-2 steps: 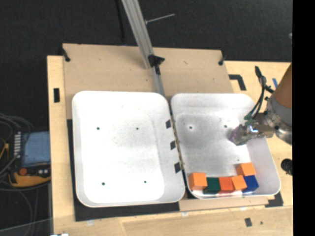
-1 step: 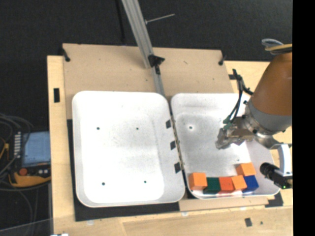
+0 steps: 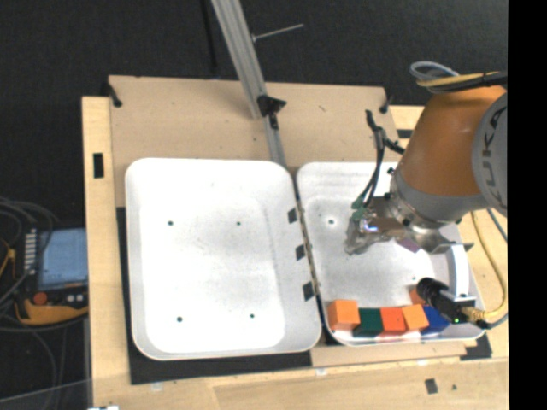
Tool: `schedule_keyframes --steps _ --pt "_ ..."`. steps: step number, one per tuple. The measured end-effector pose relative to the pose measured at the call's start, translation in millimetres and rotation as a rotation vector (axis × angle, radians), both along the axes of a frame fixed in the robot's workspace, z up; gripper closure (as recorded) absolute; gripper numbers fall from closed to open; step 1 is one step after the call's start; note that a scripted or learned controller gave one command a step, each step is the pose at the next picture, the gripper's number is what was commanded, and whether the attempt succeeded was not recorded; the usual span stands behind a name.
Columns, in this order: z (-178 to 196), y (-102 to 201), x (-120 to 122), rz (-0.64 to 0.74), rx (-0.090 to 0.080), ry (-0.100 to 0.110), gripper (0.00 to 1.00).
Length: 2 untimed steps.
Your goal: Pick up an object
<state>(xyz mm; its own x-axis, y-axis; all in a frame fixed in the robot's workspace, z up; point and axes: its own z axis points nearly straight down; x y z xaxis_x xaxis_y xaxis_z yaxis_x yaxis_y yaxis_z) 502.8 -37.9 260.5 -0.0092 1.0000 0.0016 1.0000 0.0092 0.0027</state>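
My gripper (image 3: pixel 361 236) hangs over the middle of the right bin (image 3: pixel 333 186), reaching in from the right under the orange wrist band. Nothing shows between it and the bin floor. Along the bin's near edge lies a row of blocks: an orange block (image 3: pixel 344 313), a dark green block (image 3: pixel 370 321), a second orange block (image 3: pixel 393 319), a lighter orange block (image 3: pixel 414 316) and a blue block (image 3: pixel 434 319). The blocks lie well below the gripper in the view, apart from it.
The left bin (image 3: pixel 214 254) stands beside the right one, with black clips along the shared edge. A grey metal rail (image 3: pixel 244 54) slants down from the top toward the bins. A blue device and cables (image 3: pixel 60 259) sit off the bench at the left.
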Motion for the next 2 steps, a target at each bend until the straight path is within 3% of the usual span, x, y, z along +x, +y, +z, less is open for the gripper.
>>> schedule_keyframes --steps 2 --pt "-2.3 100.4 12.4 -0.001 -0.001 0.001 1.00"
